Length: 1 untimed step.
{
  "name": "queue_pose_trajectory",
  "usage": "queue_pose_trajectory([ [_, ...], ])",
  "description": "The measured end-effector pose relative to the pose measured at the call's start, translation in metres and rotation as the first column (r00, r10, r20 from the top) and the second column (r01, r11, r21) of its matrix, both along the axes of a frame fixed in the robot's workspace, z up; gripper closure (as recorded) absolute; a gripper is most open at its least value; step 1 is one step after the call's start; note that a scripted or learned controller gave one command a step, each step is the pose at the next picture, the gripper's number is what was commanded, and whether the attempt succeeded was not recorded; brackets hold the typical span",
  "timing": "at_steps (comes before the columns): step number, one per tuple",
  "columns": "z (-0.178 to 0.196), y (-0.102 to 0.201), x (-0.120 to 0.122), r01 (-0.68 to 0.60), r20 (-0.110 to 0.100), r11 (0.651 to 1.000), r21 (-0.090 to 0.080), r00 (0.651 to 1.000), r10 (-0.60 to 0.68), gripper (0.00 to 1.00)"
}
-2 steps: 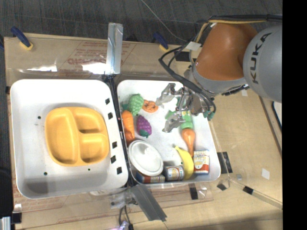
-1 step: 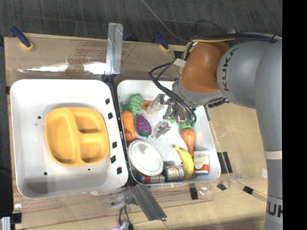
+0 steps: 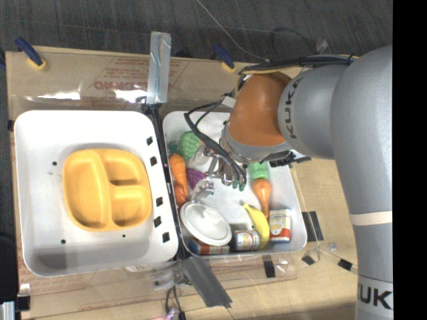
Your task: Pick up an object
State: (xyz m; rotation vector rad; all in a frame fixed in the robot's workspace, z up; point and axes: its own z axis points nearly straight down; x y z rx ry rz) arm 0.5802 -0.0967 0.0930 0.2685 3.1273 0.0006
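The jaws (image 3: 223, 172) hang low over the middle of the right bin (image 3: 293, 209), among the toys, and I cannot tell how they stand, because the metal parts are small and mixed with the things under them. No object is visibly between them. Just left of them lies a purple bunch of grapes (image 3: 195, 177), and beside that a long orange carrot (image 3: 178, 177) along the left wall of the bin. Behind the grapes is a green leafy vegetable (image 3: 189, 143). On the right of the jaws I see a small green piece (image 3: 258, 172) and a second orange carrot (image 3: 263, 192) under it. Nearer the front edge lie a white round lid (image 3: 207, 223), a yellow banana (image 3: 259, 224), a metal can (image 3: 245, 240) on its side and a small red and white carton (image 3: 280, 224). The grey arm (image 3: 347, 112) with its orange band (image 3: 260, 109) reaches in from the right. The left bin (image 3: 33, 152) holds a yellow divided tray (image 3: 107, 187). Both bins rest on the counter (image 3: 320, 179).
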Motion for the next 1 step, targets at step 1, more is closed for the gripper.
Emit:
queue_pose_trajectory([
  [1, 0.0221, -0.0484, 0.0351, -0.118, 0.002, 0.993, -0.002, 0.993, 0.118, 0.0],
])
